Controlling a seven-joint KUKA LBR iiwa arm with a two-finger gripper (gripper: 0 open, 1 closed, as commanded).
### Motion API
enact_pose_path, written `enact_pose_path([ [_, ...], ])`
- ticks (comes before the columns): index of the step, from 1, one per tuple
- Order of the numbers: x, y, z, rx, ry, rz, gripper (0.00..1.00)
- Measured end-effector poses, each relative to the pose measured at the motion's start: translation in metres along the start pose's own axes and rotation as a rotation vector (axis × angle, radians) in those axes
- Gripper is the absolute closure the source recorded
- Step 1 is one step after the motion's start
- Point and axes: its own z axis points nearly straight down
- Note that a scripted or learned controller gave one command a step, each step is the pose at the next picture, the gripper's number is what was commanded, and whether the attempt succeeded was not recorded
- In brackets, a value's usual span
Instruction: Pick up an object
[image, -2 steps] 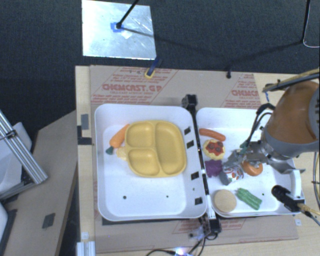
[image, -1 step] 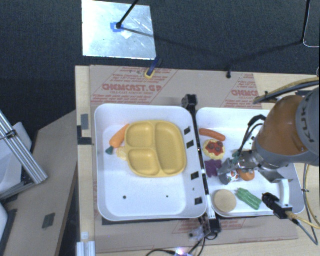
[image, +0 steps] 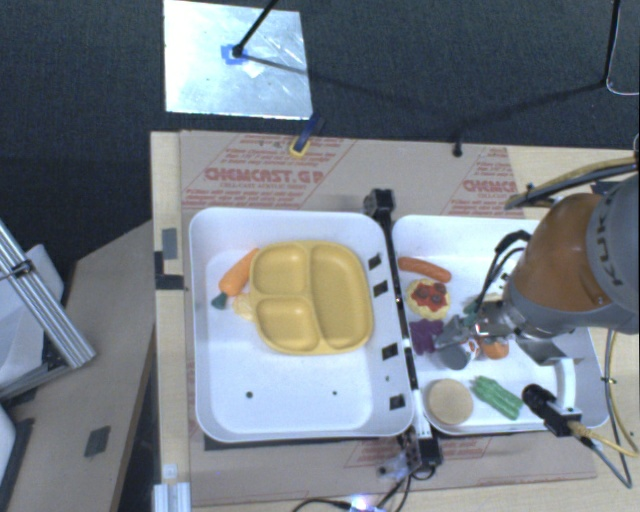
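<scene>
From the overhead camera, the surface (image: 170, 330) carries two white bins side by side. The left bin (image: 215, 400) holds a yellow divided tray (image: 305, 297), with a carrot (image: 236, 273) lying just beside the tray's upper left edge, its green tip pointing down-left.

The right bin (image: 450, 235) holds the small toys. A sausage (image: 424, 268) lies near the top, a pizza slice (image: 430, 297) with red topping just below it, and a purple piece (image: 424, 337) beside the divider between the bins. Lower down sit a round tan bun (image: 450, 401) and, just to its right, a green pickle (image: 498, 397).

The arm (image: 570, 270) reaches in from the right over this bin. Its pincer (image: 462, 338) hangs low among the toys, right of the purple piece and below the pizza slice. A small orange thing (image: 493, 349) shows just beside it. Whether the pincer is released or clenched, I cannot tell; nothing can be seen gripped in it.
</scene>
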Motion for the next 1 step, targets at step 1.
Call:
enact_pose_path([
  [1, 0.0013, 0.0019, -0.0114, -0.005, 0.001, -0.002, 1.00],
])
